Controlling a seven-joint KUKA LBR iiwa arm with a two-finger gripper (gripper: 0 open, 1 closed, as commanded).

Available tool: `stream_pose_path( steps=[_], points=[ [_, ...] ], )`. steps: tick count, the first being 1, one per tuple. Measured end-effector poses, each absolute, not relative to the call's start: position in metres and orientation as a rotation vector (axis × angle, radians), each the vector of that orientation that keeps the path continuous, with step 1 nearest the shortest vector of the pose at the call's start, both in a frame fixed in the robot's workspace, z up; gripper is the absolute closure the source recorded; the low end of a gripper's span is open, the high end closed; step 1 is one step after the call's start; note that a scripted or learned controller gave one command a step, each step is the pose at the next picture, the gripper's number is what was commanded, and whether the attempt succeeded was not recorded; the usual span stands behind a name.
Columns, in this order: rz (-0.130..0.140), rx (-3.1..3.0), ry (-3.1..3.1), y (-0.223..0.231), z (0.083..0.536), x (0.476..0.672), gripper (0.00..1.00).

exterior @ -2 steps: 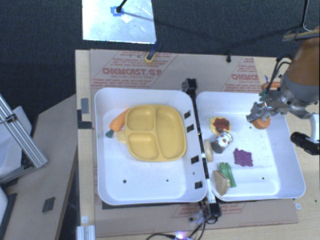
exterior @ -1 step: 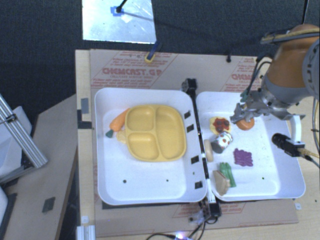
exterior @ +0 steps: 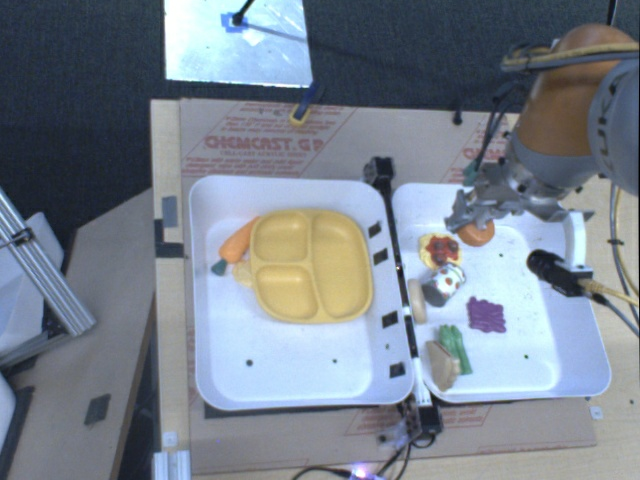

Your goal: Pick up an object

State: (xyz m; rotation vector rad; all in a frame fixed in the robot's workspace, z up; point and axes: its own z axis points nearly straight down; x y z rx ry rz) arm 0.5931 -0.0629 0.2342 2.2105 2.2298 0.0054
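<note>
glossy white plastic bins, matt yellow plastic tray, brown cardboard sheet, shiny metal plate

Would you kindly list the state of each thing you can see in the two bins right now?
yellow tray: flat, upright, in left bin.
carrot: lying against tray's left edge.
purple grapes: lying apart in right bin.
orange toy: resting on right bin floor, under the hand.
hand: low over right bin, beside orange toy.
</note>
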Motion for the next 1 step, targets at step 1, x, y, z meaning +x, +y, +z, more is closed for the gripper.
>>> stream_pose_path(
  steps=[1],
  points=[
    [0.0, 2.217, 2.227, -0.0591, 0.2167, 0.5858, 1.0]
  ],
)
